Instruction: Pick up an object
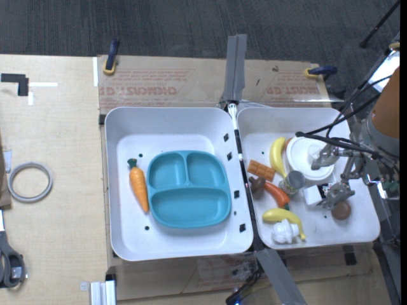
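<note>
Two shallow white plastic bins are sitting side by side on the bench, and the teal divided plate (189, 188) in the left bin (121, 170) is serving as the landmark here. That plate is a single smooth piece with rounded corners and three compartments. Just beside its left edge one orange carrot (138, 184) with a green top is lying lengthwise on the bin floor.

To the right of the plate, across the bin walls, the right bin (362, 230) is holding a crowded cluster. Two yellow bananas are showing: one banana (277, 155) curving upright near the top, another banana (283, 215) lying lower down. Between them are lying one ridged brown block (261, 169), one small dark brown lump (257, 184) and one glossy red-orange pepper (276, 192). A bumpy white piece (285, 233) is resting just below the lower banana. A round white bowl (306, 157) is sitting right of the upper banana.

Farther right of the plate, the gripper (336, 196) is hanging low over the right bin, just beside a round brown ball (341, 211). How far its fingers are parted cannot be told, nor whether anything is caught between them.
</note>
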Robot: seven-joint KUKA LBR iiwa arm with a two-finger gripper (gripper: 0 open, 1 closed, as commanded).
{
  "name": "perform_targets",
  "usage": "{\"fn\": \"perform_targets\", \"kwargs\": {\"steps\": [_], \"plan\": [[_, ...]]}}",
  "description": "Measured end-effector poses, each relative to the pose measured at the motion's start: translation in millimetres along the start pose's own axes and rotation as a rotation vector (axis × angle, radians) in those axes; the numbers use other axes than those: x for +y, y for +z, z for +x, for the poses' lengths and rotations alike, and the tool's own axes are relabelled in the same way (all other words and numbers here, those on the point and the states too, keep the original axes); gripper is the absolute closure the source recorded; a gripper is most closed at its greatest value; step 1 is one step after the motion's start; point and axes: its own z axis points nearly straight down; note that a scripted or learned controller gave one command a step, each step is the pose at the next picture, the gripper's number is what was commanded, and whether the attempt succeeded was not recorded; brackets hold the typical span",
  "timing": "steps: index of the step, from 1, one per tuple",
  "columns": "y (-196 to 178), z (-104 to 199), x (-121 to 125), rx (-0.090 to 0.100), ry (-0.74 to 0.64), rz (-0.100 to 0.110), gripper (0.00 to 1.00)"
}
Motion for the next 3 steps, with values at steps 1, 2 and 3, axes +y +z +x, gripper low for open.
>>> {"fn": "perform_targets", "kwargs": {"steps": [1,2,3], "plan": [[121,-23,18,-0.001,0.139,0.000,0.00],[145,-17,29,0.001,0.120,0.000,0.00],[145,-17,39,0.001,0.105,0.000,0.00]]}}
